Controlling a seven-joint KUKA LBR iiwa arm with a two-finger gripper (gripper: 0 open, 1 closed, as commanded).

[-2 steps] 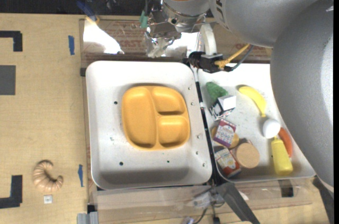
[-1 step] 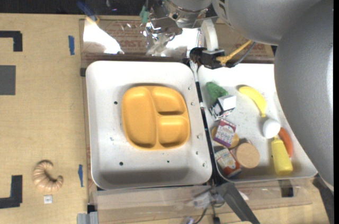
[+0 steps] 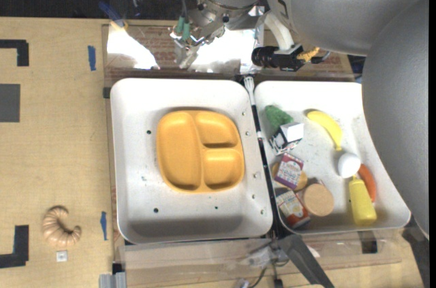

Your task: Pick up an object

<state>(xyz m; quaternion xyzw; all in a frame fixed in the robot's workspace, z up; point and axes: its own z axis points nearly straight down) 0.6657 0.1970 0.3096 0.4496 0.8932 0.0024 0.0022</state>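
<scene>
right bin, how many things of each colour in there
yellow: 2, banana and bottle
green: 1
orange: 1, carrot
white: 1, ball
tan: 1, round lid
printed packs: 3
total: 9

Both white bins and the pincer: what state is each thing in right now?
Pincer: raised beyond the bins, holding nothing visible.
Yellow divided plate: flat, right way up, in left bin.
Banana: lying in right bin.
Yellow bottle: lying on its side.
Croissant: on the bench.
</scene>
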